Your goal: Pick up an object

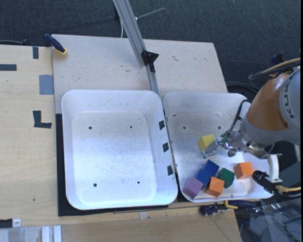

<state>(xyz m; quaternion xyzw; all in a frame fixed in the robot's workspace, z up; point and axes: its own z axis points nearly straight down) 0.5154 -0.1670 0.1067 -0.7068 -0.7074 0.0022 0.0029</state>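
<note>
Grey arm with orange band reaches from frame right over the right shallow white plastic bin (192, 107), two-finger gripper (218, 144) beside the small yellow block (207, 142), jaw state cannot be told; below lie a blue cube (207, 171), green block (225, 177), two orange cubes (243, 170) and a purple cube (193, 186).

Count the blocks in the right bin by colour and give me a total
Yellow block: 1
Blue block: 1
Green block: 1
Purple block: 1
Orange blocks: 2
Total: 6, all in the right bin.
</note>
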